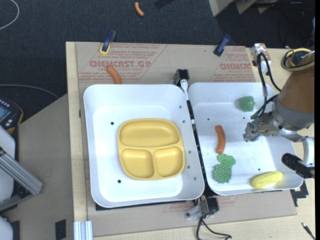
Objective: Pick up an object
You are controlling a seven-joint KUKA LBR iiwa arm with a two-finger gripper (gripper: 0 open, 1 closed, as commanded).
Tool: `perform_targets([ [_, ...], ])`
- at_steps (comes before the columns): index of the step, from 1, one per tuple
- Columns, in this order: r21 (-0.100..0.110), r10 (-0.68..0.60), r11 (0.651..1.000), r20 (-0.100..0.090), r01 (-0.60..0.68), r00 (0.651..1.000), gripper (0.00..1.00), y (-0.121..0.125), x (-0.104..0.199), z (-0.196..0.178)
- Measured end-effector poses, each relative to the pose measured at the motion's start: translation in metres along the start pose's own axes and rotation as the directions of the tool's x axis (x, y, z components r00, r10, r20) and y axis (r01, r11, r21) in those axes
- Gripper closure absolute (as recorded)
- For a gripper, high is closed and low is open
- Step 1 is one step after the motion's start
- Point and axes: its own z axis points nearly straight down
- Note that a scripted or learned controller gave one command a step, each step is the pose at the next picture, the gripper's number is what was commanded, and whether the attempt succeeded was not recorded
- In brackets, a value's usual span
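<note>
Toy food untouched in right bin [200, 99], nothing lifted yet.
Sausage [220, 139], broccoli [223, 168], corn [266, 179], green piece [245, 103] lying loose; pincer [252, 132] low nearby, grip impossible to tell; pick pending.

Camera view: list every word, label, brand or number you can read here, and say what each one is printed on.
"CHEMCAST G P" in red, on the brown board under the bins, upper left above the left bin.
A second red print of the same style on the board above the right bin, cut off and too blurred to read fully.
No readable text on the yellow tray, the toy foods or the gripper.
</note>
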Motion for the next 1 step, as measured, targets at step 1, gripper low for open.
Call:
perform_targets([
  [1,-0.002,0.000,1.000,0.001,0.000,1.000,1.00,0.0113,-0.0041,-0.0509],
])
